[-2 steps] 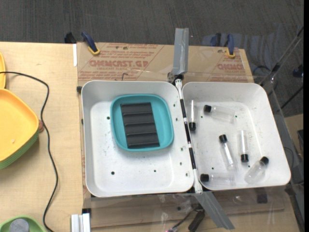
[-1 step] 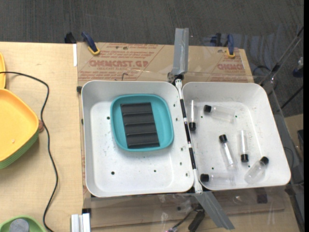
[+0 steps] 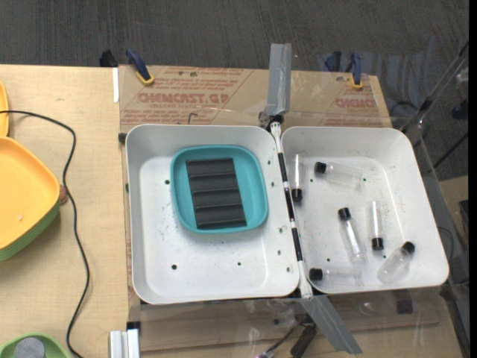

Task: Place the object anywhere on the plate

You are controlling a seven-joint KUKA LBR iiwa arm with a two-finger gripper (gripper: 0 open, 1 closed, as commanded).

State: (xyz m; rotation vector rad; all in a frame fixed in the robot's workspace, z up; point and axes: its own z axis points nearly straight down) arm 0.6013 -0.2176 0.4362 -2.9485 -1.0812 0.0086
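Note:
A teal square plate (image 3: 257, 192) with a dark ribbed insert lies in the left white bin (image 3: 149, 222), toward its upper middle. In the right white bin (image 3: 417, 200) lie several clear plastic tubes with black caps: one near the top (image 3: 337, 172), one at the centre (image 3: 349, 233), one to its right (image 3: 376, 226), one in the lower right corner (image 3: 396, 262), one along the left wall (image 3: 295, 177) and one at the bottom (image 3: 335, 276).
Brown cardboard (image 3: 194, 95) backs the bins, held by blue and yellow clamps (image 3: 139, 66). Stacked yellow and green dishes (image 3: 22, 200) sit on the wooden table at the left, with a black cable (image 3: 74, 200) running down beside them. A grey post (image 3: 279, 80) stands between the bins.

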